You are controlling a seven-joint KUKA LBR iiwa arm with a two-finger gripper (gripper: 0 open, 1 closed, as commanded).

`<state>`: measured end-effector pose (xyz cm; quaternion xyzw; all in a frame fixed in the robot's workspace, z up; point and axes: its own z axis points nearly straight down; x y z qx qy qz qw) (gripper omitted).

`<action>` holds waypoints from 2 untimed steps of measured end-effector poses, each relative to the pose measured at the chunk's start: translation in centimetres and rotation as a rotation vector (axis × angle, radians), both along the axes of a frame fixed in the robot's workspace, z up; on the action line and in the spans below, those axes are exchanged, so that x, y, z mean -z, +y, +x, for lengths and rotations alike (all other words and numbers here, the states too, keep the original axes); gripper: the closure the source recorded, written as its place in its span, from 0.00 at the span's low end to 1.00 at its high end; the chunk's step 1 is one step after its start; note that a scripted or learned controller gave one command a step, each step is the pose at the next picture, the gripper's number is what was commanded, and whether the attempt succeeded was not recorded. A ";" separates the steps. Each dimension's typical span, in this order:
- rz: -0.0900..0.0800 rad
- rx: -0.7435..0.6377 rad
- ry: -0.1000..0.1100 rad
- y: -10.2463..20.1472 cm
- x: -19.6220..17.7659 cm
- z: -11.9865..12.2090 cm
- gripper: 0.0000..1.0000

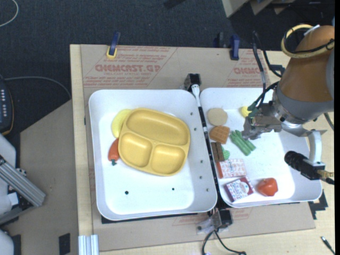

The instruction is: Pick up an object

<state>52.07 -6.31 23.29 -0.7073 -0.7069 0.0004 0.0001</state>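
A yellow three-compartment plastic tray (154, 141) is sitting in the left bin. Right of it, the green ridged plastic pod (242, 142) is lying beneath the gripper (254, 127); light, stiff, slippery, best pinched across its middle.

A yellow divided tray (154, 141) lay in the left bin (106, 195), a red-orange pepper (113, 151) at its left edge. The gripper (254, 130) hung over the right bin (297, 195), just above green beans (243, 142). A red tomato (268, 186) and small packets (234, 177) lay nearer the front.
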 end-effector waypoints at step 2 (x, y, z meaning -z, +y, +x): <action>0.000 -0.004 -0.003 1.7 0.5 0.2 1.00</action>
